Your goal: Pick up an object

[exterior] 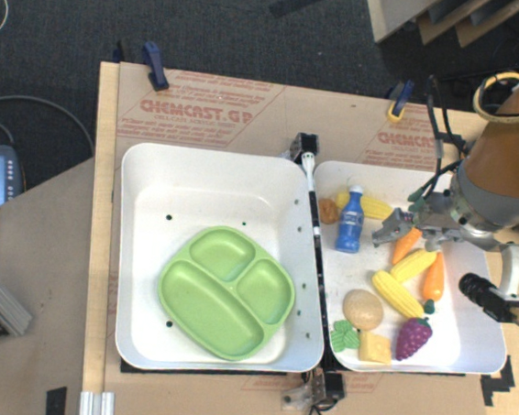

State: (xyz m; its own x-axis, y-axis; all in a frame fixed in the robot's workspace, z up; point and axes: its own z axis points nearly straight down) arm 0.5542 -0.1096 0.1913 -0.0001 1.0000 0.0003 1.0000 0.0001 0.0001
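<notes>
The right bin [474,363] holds several toy foods. My gripper [411,233] hangs over its upper right part, reaching in from the right. The fingers stand open, spread either side of the top of a small orange carrot [404,249], and nothing is held. Just below the carrot lie a yellow piece [417,266], a second orange carrot [434,278] and a yellow corn cob [398,294]. To the gripper's left a blue bottle [350,222] stands upright.
Near the bin's front lie a tan potato [362,308], purple grapes [415,336], a cheese wedge [375,348] and a green leaf [345,335]. A yellow piece [376,208] and an orange piece [330,211] lie by the bottle. The left bin [152,181] holds a green divided plate [226,291].
</notes>
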